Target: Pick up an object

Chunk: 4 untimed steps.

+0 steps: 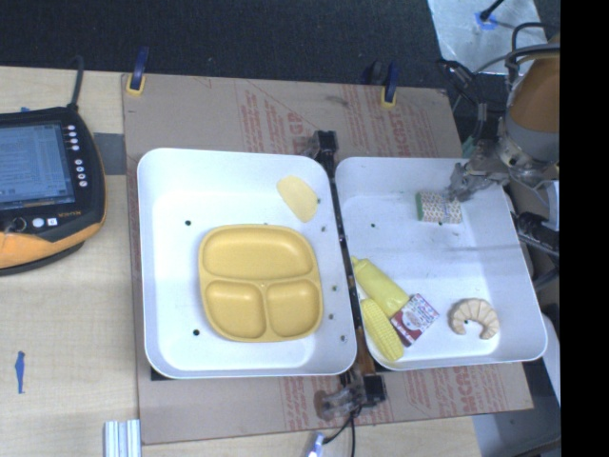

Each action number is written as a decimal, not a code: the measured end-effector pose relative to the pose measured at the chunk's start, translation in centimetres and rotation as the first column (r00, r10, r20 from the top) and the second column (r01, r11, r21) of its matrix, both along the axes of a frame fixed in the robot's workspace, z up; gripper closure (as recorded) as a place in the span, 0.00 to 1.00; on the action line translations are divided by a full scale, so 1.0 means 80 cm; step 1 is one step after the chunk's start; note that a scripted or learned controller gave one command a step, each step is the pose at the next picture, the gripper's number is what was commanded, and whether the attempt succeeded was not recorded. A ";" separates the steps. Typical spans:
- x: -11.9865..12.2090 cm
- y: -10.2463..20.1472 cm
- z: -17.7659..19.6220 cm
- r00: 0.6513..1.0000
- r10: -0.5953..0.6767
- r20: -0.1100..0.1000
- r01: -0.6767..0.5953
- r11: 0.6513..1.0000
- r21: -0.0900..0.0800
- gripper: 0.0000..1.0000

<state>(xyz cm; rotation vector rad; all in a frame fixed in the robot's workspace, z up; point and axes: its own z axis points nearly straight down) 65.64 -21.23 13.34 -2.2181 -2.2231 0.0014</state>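
corn cob (383, 331) at near rim, untouched | gripper (463, 187) by small patterned packet (439, 208), far corner | jaws: cannot tell | nothing visibly lifted

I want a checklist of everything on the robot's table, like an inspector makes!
Surface: cardboard-covered bench with two white bins, left and right.
Job's things: left bin has a yellow tray and a yellow chip; right bin has a checkered block, corn, a packet, a croissant.
Clutter: nothing seen.
Grippers: gripper over the right bin's far edge, beside the block.
Cables: wires by the arm; cord at the near edge.
Surroundings: tablet at left; clamps.
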 end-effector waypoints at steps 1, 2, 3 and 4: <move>0.000 0.000 0.000 1.000 0.000 -0.001 0.000 1.000 0.000 0.00; 0.001 0.083 0.041 1.000 0.003 -0.001 -0.003 1.000 0.001 0.00; -0.001 0.041 -0.004 1.000 0.001 -0.004 -0.001 1.000 -0.001 0.00; 0.000 0.061 -0.017 1.000 0.003 -0.004 -0.003 1.000 -0.001 0.00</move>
